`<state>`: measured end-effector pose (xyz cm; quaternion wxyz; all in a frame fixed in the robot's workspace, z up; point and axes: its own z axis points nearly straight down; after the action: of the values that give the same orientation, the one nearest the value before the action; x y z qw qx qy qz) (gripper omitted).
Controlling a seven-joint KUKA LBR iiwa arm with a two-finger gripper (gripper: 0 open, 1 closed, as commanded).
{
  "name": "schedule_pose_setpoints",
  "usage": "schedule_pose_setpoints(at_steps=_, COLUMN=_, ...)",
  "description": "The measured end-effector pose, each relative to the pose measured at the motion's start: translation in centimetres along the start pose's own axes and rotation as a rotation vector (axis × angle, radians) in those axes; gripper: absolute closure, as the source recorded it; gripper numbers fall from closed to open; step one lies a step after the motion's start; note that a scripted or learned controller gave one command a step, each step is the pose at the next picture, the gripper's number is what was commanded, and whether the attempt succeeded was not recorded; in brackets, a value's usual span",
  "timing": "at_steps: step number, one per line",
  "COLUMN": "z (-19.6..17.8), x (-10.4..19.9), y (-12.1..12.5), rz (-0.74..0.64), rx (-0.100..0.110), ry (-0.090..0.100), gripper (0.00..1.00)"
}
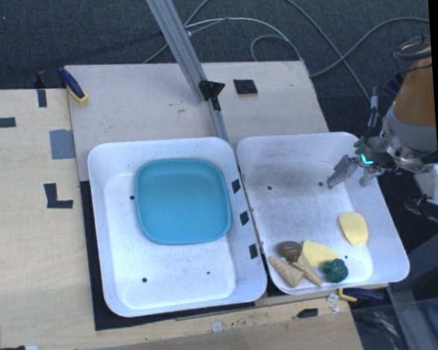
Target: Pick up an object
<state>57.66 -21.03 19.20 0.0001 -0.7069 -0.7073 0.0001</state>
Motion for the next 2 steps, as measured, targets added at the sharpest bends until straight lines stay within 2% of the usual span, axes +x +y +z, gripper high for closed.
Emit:
schedule_pose_setpoints(at_steps=1, z=0.0, x=0.0, y=0.0, rz=0.000, rx=0.000, ry=0.000, gripper=0.00)
schedule_pose_setpoints(at_steps=2, z=4.3, x=0.4, y=0.0, rz=0.000, rx=0.004, ry=0.001, gripper=0.00)
